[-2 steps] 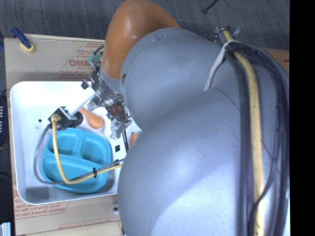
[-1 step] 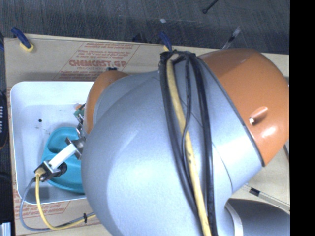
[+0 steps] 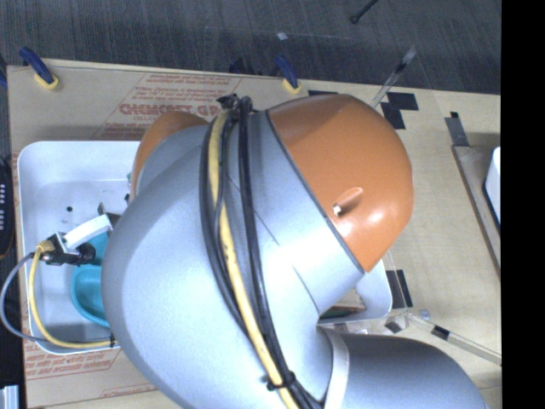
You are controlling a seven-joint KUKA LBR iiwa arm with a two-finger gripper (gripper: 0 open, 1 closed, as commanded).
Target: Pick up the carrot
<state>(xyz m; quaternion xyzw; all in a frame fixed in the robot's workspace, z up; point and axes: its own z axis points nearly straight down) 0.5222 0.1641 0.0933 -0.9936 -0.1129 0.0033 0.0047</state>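
Arm [image 3: 255,254] covers most of the left bin [image 3: 34,186]; hand hidden under it, so its state can't be told. Carrot's place can't be told either. Teal obj [image 3: 85,288] in the bin, by yellow cable [image 3: 38,313].

Grey arm [image 3: 196,288] w/ orange band [image 3: 353,173], white bin [image 3: 38,164], teal obj [image 3: 88,284], yellow+black cables [image 3: 223,228]

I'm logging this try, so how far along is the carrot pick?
Nothing looks done: no carrot is seen lifted. In hand: the arm leans over the left bin, hiding most of it; a teal object peeks out beside it. Left: grasping and lifting the carrot.
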